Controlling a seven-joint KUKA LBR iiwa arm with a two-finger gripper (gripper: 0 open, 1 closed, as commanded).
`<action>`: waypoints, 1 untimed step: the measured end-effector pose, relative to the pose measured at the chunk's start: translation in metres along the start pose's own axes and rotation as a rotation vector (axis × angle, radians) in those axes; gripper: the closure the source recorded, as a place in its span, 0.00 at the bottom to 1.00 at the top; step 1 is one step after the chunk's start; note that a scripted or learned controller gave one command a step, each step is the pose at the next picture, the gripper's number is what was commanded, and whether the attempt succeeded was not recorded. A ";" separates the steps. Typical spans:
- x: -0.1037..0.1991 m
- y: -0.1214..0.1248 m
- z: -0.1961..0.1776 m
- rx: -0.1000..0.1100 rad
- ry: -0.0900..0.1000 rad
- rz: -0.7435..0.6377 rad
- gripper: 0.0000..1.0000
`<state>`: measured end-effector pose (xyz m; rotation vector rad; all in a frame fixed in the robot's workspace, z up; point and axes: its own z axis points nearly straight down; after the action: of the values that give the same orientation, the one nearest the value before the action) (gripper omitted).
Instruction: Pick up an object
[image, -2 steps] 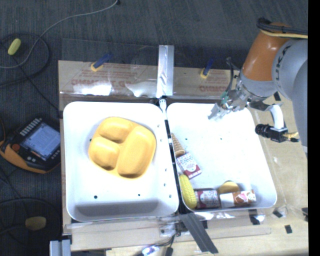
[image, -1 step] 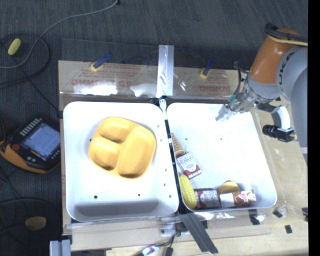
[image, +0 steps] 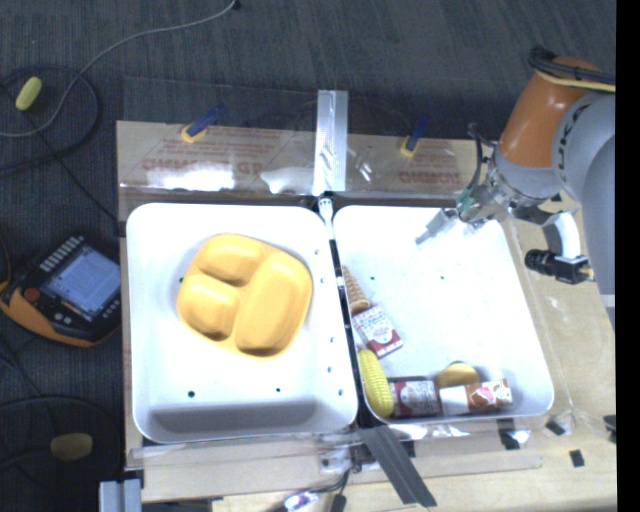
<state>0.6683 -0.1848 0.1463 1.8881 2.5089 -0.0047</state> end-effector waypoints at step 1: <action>0.044 -0.007 0.057 -0.007 -0.004 -0.183 0.00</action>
<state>0.6498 -0.1448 0.0895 1.6474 2.6647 0.0008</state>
